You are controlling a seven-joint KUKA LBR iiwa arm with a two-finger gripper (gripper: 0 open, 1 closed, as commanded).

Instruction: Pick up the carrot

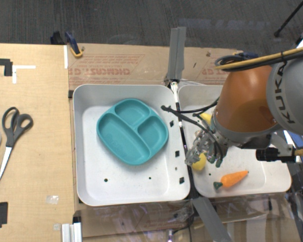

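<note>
Lying ungrasped, carrot (233, 179) rests near front of right bin (278, 185). Hand (204, 153) hovers left of it, beside a yellow object (199, 162); its state cannot be told. Pickup not yet done.

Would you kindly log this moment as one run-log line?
gripper: low in right bin, beside yellow object | carrot: on bin floor, apart from gripper | teal divided plate: left bin

A teal divided plate (133, 131) lies tilted in the left bin (86, 185). Scissors (11, 135) rest on the wooden bench (30, 185), well apart from the bins. A yellow thing (199, 161) sits in the right bin (272, 185), partly hidden.
</note>
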